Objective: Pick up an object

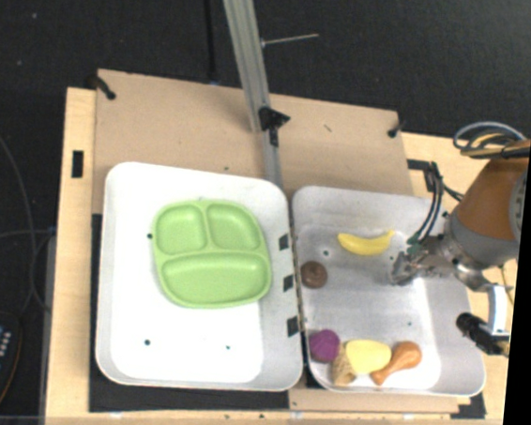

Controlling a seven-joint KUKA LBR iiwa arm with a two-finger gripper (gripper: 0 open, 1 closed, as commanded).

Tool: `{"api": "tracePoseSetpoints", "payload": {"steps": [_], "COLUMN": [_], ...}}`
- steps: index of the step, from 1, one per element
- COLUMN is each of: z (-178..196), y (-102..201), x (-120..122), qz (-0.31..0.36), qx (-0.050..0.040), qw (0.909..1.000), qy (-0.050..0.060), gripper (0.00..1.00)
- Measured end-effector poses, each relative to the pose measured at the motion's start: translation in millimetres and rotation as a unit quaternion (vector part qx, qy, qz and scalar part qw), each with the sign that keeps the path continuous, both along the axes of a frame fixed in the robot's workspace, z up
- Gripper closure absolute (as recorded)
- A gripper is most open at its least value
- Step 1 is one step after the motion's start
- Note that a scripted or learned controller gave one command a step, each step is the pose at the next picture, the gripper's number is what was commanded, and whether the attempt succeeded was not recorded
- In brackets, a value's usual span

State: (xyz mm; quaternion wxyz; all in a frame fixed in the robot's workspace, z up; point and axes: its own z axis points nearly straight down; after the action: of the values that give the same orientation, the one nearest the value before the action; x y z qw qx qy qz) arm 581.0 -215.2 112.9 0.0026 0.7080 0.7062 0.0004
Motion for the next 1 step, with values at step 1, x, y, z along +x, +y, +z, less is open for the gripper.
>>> {"api": "tracePoseSetpoints", "payload": {"steps": [1], "z": [43.9], "y": [-0.8], "x": [0.2], "qz": [0.002], "qx": [0.0002], "qw": [1.0000], "qy": [-0.001], "gripper": [1.00]}}
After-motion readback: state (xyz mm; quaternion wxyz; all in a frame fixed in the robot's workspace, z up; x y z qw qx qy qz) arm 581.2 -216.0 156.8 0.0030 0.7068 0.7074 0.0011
